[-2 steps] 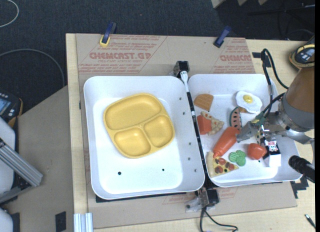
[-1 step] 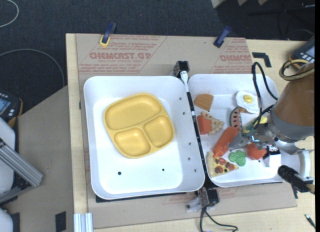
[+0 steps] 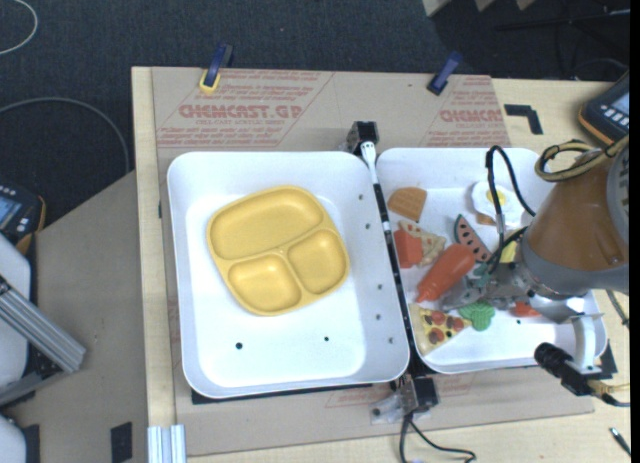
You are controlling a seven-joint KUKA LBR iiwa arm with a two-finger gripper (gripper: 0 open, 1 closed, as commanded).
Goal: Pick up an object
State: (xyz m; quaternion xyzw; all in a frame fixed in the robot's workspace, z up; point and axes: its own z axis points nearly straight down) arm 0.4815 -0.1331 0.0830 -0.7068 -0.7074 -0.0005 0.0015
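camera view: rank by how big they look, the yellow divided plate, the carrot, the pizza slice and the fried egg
1. yellow divided plate, by far the largest
2. carrot
3. pizza slice and fried egg: not ranked, since both are partly covered by the arm or cable

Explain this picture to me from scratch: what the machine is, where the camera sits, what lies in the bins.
One camera looks down at a slant on a bench with two shallow white bins. The grey and orange shape at the right is a robot arm that reaches in; its gripper is low among toy foods in the right bin. There you see a carrot, a pizza slice, a watermelon slice and a fried egg. The left bin holds a yellow divided plate. Whether the gripper holds anything cannot be told.
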